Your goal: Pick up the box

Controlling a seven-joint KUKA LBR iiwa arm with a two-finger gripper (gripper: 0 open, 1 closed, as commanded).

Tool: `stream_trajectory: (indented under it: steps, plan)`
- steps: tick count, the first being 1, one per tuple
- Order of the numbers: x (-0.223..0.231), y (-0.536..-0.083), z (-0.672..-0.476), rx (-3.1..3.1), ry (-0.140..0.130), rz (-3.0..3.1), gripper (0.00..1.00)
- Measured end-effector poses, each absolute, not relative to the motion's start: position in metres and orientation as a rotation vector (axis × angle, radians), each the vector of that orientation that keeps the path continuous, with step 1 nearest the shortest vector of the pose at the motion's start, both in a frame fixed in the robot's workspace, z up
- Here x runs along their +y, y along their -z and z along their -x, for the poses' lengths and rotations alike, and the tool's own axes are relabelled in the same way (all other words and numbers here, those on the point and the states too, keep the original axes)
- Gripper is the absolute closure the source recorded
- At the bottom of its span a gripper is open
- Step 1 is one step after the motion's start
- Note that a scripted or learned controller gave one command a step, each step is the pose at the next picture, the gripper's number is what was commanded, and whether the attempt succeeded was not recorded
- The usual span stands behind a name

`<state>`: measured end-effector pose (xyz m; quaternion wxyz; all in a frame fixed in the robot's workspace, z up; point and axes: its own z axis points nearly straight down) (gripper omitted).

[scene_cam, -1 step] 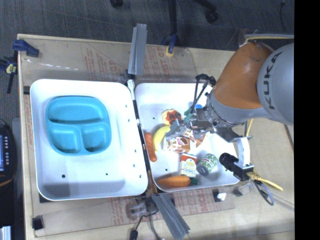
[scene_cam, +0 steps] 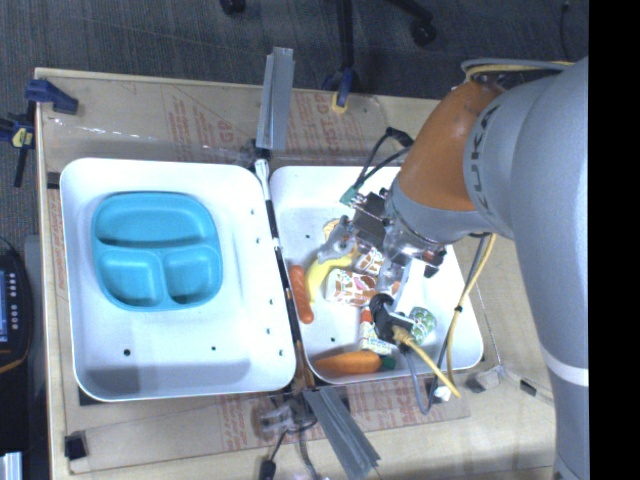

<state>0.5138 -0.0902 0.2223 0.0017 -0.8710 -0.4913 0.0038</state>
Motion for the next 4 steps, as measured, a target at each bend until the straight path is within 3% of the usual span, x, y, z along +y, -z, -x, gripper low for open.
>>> stream_trajectory:
  steps: [1, 2, 3, 4]
  plan:
    - [-0.049, -0.208, -0.585, -1.003, -0.016, 2.974, 0.0]
    - [-0.047, -0.212, -0.585, -1.019, -0.033, 2.962, 1.0]
    - [0.052, -0.208, -0.56, -0.716, -0.021, 3.056, 1.0]
    - [0.113, -0.188, -0.5, -0.699, -0.018, 3.064, 1.0]
